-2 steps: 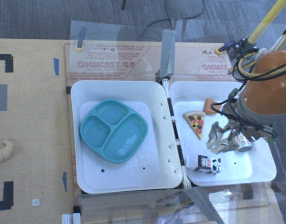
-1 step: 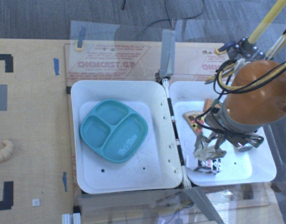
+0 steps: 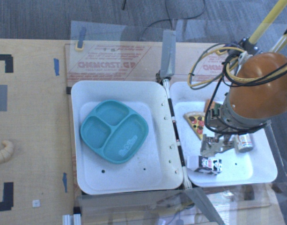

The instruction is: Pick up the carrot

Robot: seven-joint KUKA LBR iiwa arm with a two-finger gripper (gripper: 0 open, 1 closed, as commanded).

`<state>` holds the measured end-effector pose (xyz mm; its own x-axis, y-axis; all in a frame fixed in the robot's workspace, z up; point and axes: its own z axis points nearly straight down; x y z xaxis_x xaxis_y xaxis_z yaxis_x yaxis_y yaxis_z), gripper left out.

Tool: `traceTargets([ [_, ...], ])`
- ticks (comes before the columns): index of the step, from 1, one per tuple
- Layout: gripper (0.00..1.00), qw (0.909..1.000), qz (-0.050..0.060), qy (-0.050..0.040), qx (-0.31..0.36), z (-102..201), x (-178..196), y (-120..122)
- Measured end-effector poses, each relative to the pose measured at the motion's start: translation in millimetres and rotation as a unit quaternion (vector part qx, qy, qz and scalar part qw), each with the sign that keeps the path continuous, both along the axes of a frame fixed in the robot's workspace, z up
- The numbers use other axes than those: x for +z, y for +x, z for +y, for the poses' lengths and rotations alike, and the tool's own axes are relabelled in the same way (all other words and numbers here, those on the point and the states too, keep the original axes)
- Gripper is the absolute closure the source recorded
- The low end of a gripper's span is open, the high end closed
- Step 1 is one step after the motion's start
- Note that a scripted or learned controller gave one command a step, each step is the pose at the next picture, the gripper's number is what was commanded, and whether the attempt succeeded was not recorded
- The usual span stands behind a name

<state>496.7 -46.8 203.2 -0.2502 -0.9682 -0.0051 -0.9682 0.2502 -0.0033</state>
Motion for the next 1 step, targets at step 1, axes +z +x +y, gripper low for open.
traceTargets([
  [1, 1.00, 0.9690, 0.000, -0.0008, 0.247, -56.0, 8.0, -12.3],
])
